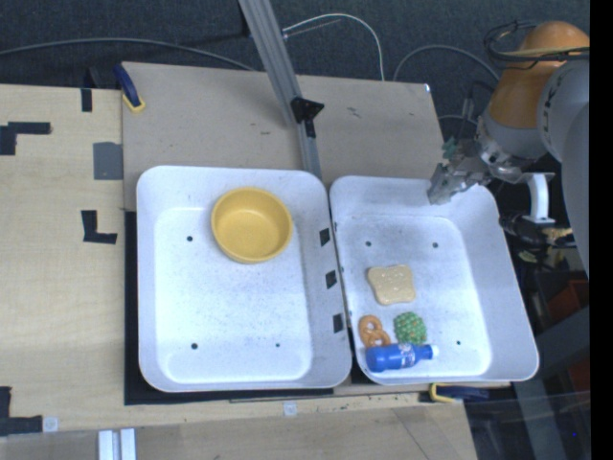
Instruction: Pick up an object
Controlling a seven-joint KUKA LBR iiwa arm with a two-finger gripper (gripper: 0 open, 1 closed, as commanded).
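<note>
The right bin (479, 257) holds a pale cracker-like slice (391, 283), a pretzel (373, 331), a green bumpy piece (410, 327) and a blue bottle (398, 356) lying near its front wall. A yellow bowl (252, 223) stands upright in the left bin (172, 286), toward the back. My gripper (444, 188) hangs over the back right corner of the right bin, well away from the objects. Nothing shows between its fingers.
A grey metal post (278, 60) slants from the top of the view down to the gap between the bins. Cables (335, 22) run across the dark floor behind the bench. The arm's orange band (536, 75) sits at the upper right.
</note>
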